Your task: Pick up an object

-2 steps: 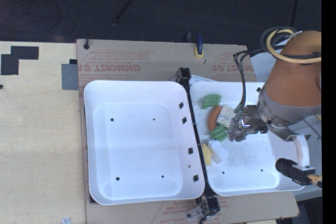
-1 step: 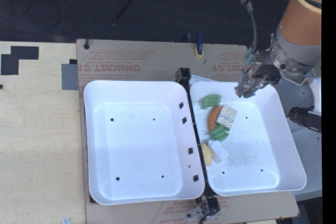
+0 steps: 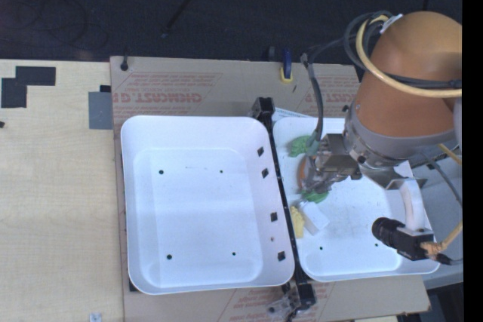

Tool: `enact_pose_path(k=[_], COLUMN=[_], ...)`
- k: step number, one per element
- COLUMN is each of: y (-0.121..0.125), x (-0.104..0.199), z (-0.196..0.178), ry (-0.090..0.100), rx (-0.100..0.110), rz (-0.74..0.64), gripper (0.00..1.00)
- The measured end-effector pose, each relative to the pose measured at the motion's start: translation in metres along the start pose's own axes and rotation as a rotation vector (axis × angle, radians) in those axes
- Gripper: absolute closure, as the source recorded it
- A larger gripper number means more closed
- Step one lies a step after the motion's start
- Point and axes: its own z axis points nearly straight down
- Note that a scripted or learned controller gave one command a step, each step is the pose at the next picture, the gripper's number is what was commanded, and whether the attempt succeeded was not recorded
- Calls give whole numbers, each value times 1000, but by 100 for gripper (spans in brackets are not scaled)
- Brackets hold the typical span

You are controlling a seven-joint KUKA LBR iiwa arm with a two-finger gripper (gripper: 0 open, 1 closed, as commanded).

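Note:
My gripper (image 3: 321, 171) hangs low over the left part of the right bin (image 3: 355, 262), under the large orange wrist. A green object (image 3: 303, 145) lies just up and left of it. Another green piece (image 3: 315, 197) sits right below the fingers, and a brownish thing (image 3: 302, 171) shows at their left. A pale yellow object (image 3: 297, 222) and a white block (image 3: 315, 218) lie nearer the bin's front left. The gripper's body hides what lies between the fingers.
The left bin (image 3: 198, 279) stands beside the right one, with black clips (image 3: 266, 173) along the shared wall. Both bins rest on a cardboard sheet (image 3: 189, 90) on the pale bench.

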Motion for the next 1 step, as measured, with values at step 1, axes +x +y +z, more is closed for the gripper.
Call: enact_pose_path(k=[1], y=[65], x=[31], z=[-98], ry=[0], rx=[-20], rz=[1], gripper=[100])
